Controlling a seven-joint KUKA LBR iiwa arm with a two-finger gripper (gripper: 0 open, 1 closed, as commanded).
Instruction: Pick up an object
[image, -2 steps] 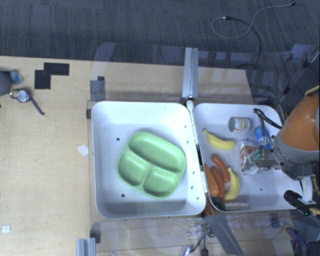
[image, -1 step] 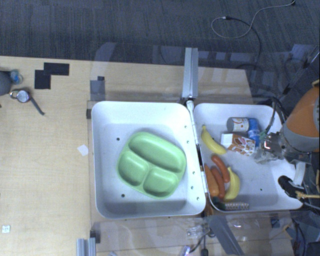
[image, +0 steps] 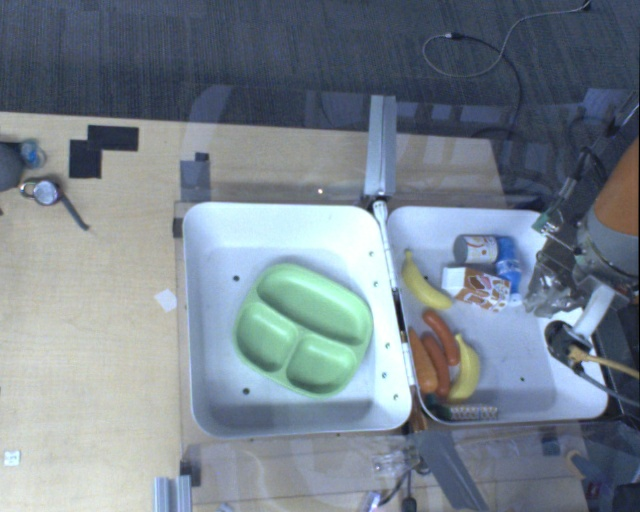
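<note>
The right bin (image: 520, 375) holds several items. A yellow banana (image: 424, 286) lies near its left wall. A can (image: 478, 248) lies on its side at the back, with a white and red carton (image: 482, 290) in front of it. Orange-red sausages (image: 432, 356) lie beside a second banana (image: 467, 368) at the front left. My gripper (image: 556, 293) hangs over the bin's right side, to the right of the carton and apart from it. Nothing shows between its fingers.
A green divided plate (image: 303, 328) lies in the left bin (image: 215, 260). A metal divider (image: 379, 150) runs between the bins at the back. A small dark ridged object (image: 470, 410) lies at the right bin's front edge. Cables hang by the arm on the right.
</note>
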